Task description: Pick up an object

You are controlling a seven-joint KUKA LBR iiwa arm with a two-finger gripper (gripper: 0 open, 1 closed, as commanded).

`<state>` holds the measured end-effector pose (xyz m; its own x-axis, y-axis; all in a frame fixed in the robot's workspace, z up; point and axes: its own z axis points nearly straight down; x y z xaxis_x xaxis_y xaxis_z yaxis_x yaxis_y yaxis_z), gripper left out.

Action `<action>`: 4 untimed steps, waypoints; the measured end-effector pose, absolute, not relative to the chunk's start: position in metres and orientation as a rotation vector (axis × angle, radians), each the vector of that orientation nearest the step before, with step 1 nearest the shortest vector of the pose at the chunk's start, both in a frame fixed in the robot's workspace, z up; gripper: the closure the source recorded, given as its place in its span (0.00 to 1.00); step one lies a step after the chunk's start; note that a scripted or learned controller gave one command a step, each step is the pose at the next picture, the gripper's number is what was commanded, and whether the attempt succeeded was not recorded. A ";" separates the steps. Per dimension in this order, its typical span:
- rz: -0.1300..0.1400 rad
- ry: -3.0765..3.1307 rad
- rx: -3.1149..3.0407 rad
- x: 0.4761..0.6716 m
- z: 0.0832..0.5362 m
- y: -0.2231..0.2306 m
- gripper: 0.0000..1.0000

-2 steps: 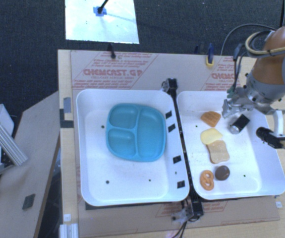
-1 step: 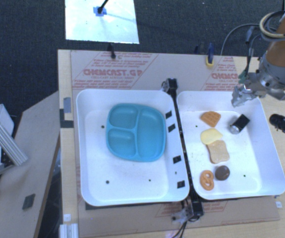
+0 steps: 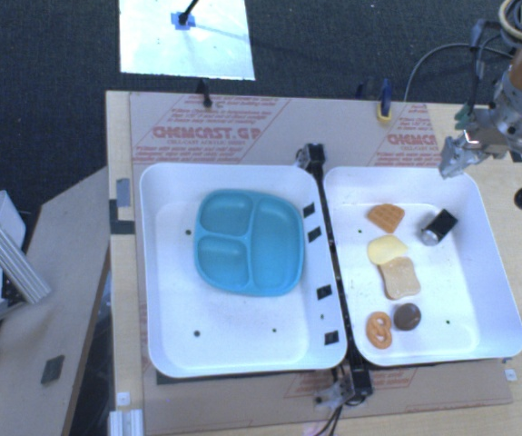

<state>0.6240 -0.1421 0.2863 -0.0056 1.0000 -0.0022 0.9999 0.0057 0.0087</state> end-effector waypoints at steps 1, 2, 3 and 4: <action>0.004 2.233 2.210 0.608 0.285 -0.084 1.00; 0.002 2.234 2.211 0.594 0.267 -0.029 1.00; 0.001 2.233 2.212 0.584 0.260 0.016 1.00; 0.001 2.234 2.211 0.567 0.259 0.069 1.00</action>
